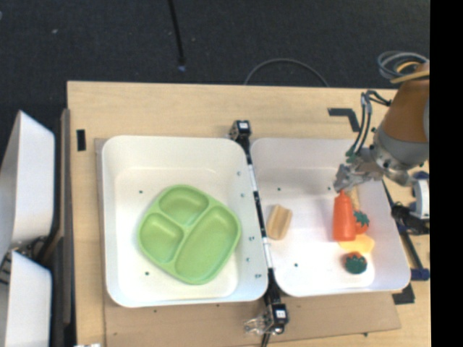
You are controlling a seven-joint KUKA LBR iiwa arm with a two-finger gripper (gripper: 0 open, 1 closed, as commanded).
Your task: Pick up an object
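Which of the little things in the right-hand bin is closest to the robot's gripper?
The orange carrot-shaped toy: its top end lies just under the gripper. The tan block sits far off by the divider, and the small green toy lies beyond the carrot.

A grey arm (402, 147) with an orange band (407, 114), looped cables above, and metal jaws.
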